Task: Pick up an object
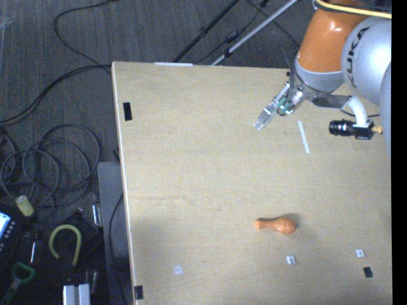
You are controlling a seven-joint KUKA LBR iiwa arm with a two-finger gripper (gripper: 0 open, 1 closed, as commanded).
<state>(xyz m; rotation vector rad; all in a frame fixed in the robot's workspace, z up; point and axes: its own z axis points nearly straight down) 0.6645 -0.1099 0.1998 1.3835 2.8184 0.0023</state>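
Note:
An orange, pear-shaped object (277, 225) lies on its side on the tan board (191, 170), in the lower right part, with its thin neck pointing left. A thin white stick (304, 136) rests on the board at the upper right. My gripper (263, 121) hangs over the board's upper right, pointing down and to the left, just left of the white stick and well above the orange object. I see nothing held in it. The grey arm with its orange band (331, 33) comes in from the top right.
The board's left edge runs down near x 190, with a black tab (128, 111) on it. Small square markers (290, 259) sit near the bottom right. Cables and tools (57, 170) lie on the floor to the left, and metal poles (267, 18) cross beyond the far edge.

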